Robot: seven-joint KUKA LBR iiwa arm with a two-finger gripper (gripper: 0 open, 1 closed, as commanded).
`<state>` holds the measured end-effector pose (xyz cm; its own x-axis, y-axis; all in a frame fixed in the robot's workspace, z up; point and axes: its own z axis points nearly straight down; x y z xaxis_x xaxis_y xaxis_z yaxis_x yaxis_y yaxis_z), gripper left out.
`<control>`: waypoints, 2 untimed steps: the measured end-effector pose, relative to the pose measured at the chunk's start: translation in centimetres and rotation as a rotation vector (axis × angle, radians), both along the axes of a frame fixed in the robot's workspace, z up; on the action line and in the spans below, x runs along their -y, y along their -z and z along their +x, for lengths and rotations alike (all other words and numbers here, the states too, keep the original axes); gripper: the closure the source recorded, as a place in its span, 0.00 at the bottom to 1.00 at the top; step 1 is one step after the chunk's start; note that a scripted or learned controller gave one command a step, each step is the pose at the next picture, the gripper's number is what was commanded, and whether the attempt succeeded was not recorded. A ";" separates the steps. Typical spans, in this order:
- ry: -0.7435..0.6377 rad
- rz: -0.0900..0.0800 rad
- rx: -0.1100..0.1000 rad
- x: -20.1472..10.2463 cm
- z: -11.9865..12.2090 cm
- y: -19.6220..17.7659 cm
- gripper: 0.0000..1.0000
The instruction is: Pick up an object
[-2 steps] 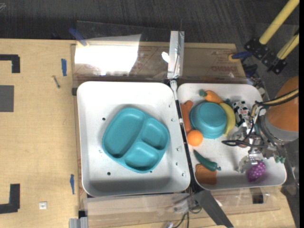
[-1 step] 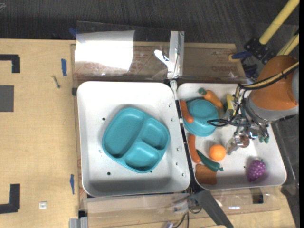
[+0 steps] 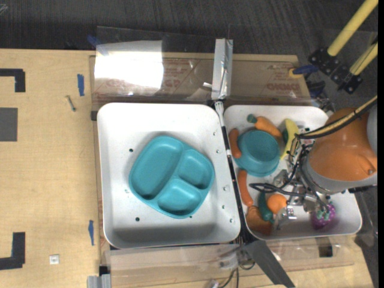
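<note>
Two bins, one crowded.
Left bin (image 3: pixel 114 161) holds a teal divided plate (image 3: pixel 172 174); right bin (image 3: pixel 348 221), teal bowl (image 3: pixel 259 150), carrots and an orange (image 3: pixel 276 203) beside the gripper (image 3: pixel 288 206), grip unreadable.

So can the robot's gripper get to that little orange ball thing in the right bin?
Probably yes. The gripper hangs right over the orange ball, with nothing lying on top of it. A carrot and the teal bowl crowd close.

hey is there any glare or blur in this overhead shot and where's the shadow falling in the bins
In the camera view, strong glare washes out the clear plastic sheet behind the left white bin; a soft shadow lies along that bin's near inside wall, below the teal divided plastic tray. The gripper, low in the right white bin beside a small orange ball, looks cluttered and slightly soft.
</note>
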<state>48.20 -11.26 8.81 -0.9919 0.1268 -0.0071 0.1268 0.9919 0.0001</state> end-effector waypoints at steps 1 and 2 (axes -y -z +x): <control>-0.047 0.000 0.002 0.2 0.1 0.0 0.00; -0.097 -0.006 0.005 -0.7 0.1 0.0 0.00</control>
